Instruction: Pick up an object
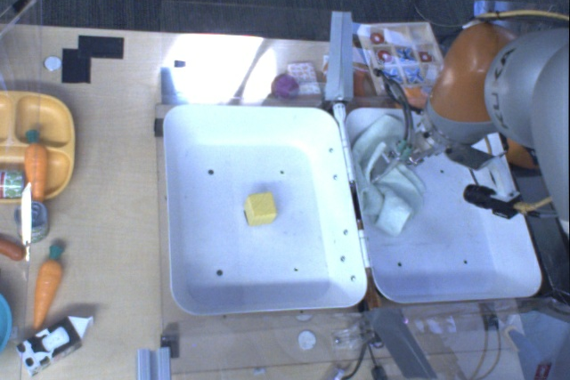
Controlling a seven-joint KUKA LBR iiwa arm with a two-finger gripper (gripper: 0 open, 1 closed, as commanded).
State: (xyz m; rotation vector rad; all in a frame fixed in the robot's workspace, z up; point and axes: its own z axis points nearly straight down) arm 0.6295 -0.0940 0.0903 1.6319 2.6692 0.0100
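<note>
A yellow block (261,208) lies near the middle of the left bin (205,280). In the right bin (481,271), pale green and white soft-looking things (388,202) are bunched against the left wall. My gripper (398,157) is low over the upper part of that bunch, reaching in from the right under the orange-banded wrist. Where its tips meet the pale things is hard to make out, and I cannot tell whether anything is held.
A metal divider (339,58) stands behind the seam between the bins. A purple ball (285,85) and a printed booklet (401,49) lie behind the bins. On the bench at left are a yellow tray (55,125), carrots (46,280) and a cow-patterned carton (52,343).
</note>
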